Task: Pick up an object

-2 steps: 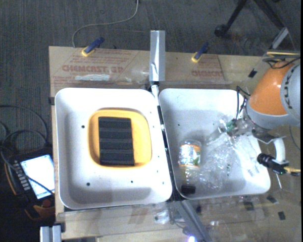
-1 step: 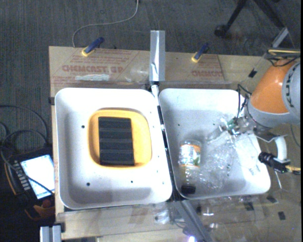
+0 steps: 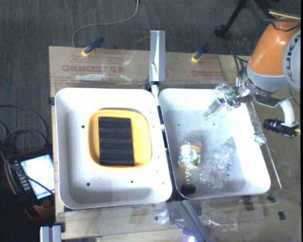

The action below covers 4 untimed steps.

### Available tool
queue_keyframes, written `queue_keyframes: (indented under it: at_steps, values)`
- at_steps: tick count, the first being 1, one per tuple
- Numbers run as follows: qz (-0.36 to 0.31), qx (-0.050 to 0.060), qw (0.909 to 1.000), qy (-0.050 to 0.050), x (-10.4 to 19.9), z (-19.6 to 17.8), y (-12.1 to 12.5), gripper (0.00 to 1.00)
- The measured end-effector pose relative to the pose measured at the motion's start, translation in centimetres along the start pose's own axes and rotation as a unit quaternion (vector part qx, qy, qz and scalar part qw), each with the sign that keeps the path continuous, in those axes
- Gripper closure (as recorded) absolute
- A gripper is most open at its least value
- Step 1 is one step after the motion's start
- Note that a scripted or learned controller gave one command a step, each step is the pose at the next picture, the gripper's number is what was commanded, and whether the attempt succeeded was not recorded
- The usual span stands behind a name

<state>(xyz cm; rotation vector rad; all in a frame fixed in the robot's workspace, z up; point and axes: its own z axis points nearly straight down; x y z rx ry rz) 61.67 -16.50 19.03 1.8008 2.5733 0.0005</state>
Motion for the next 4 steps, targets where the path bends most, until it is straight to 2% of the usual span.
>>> queue_keyframes:
  at_steps: [1, 2, 3, 4]
  values:
    - [-0.063, 0.0, 0.998, -0.001, 2.8, 2.5, 6.5, 1.0]
    - [-0.184, 0.006, 0.9829, 0.002, 0.4, 9.6, 5.3, 1.0]
    - [-0.128, -0.001, 0.9917, 0.0, -1.7, 9.5, 3.9, 1.0]
    - [-0.073, 0.0, 0.9973, 0.0, 7.7, -0.8, 5.2, 1.0]
